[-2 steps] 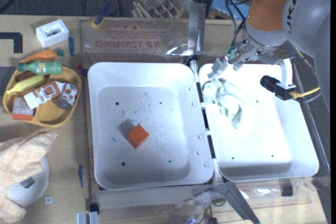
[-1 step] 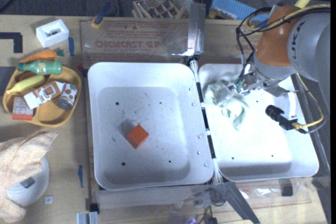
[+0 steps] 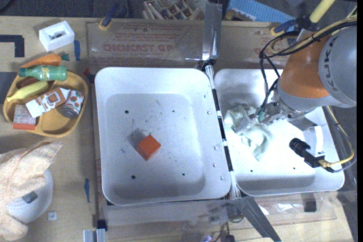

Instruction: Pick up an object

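A pale, greenish-white crumpled cloth [image 3: 256,136] lies in the right bin [image 3: 283,174], in the left half of its floor, near the wall that this bin shares with its neighbour. The gripper [image 3: 264,115] is low over the cloth's upper right edge, so the cloth spreads leftward and downward in the frame from beneath it. The two look to be touching or nearly so, but whether the claw is released, clenched or grasping the cloth cannot be told from this slanted view. Above the gripper, the arm's orange band [image 3: 303,79] and grey body run off toward the right edge of the frame. In the left bin [image 3: 113,100], well apart from the gripper, an orange block [image 3: 150,147] sits a little left of the floor's centre, with a small grey piece [image 3: 136,137] just beside it at its upper left. Outside the bins, at the left of the frame, a yellow bowl [image 3: 50,131] holds a green bottle [image 3: 45,72], a banana [image 3: 25,91] and some small packets. A white box [image 3: 57,35] rests on the bench above it.
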